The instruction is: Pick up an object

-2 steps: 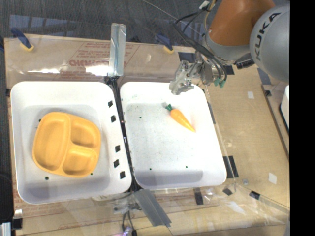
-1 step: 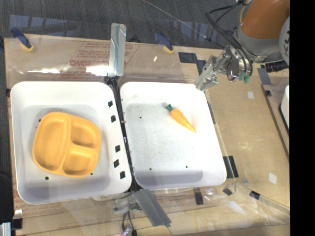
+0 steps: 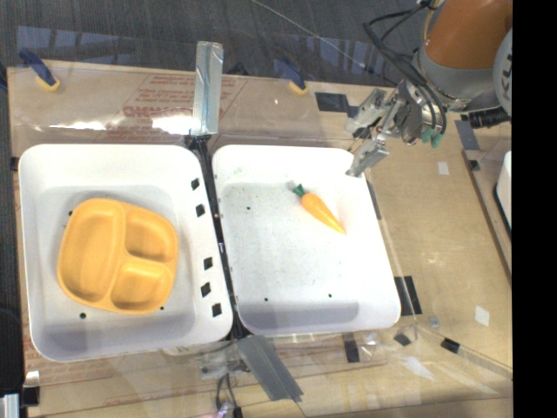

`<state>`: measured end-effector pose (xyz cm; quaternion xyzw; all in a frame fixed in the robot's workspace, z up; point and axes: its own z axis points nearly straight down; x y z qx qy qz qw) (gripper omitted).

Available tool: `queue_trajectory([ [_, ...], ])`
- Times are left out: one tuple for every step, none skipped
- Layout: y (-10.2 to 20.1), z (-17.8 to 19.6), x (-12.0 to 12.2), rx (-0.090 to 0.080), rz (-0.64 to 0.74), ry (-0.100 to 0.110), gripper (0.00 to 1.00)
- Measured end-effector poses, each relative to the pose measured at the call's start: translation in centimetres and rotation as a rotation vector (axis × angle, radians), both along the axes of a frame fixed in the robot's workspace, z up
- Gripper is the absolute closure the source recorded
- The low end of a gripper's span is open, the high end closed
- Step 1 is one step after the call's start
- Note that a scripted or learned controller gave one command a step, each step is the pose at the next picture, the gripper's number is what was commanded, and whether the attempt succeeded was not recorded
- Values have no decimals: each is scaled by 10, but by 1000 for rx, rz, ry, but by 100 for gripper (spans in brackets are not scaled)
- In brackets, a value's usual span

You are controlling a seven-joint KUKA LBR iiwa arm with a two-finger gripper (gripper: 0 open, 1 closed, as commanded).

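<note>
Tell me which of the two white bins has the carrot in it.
The right-hand bin, the one nearer the gripper. A toy carrot lies in its upper part, while the left bin holds a yellow divided plate instead.

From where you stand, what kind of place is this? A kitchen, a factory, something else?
Most likely a robotics lab test bench, not a kitchen. A robot arm's gripper hangs over two taped-down white bins, and the contents look like practice props: a toy carrot and a yellow divided plate.
</note>
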<state>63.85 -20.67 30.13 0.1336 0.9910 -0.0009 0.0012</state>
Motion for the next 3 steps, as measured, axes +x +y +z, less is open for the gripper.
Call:
queue_trajectory([
  [21,-210,-17,2,-122,2,0],
  [98,-211,-74,4,-428,8,0],
  [36,-210,-128,2,-238,4,0],
])
